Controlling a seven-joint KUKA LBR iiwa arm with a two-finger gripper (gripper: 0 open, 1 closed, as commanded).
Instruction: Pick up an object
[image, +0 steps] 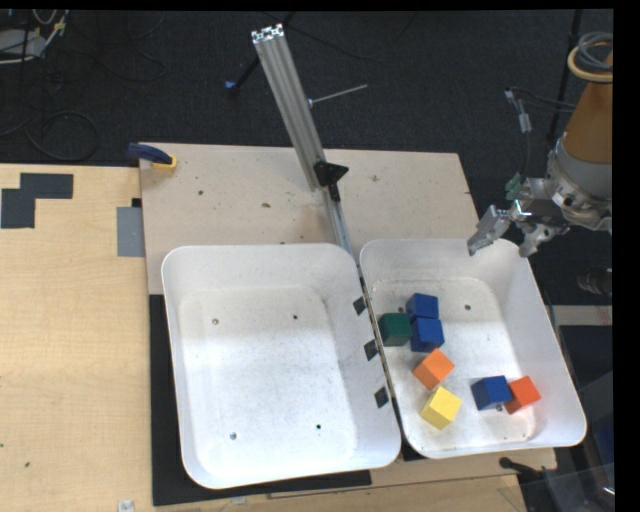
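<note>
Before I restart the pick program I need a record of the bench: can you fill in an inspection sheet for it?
Surface: plywood bench bearing two white bins; left bin speckled with dark marks.
Job's things: right bin holds seven blocks: two blue blocks touching a green block, an orange block, a yellow block, another blue block against a red-orange block.
Clutter: blue and yellow clamp at the bench's far left corner.
Grippers: gripper above the right bin's far rim, holding nothing.
Cables: several on the dark floor beyond the bench.
Surroundings: slanted aluminium strut.
</note>
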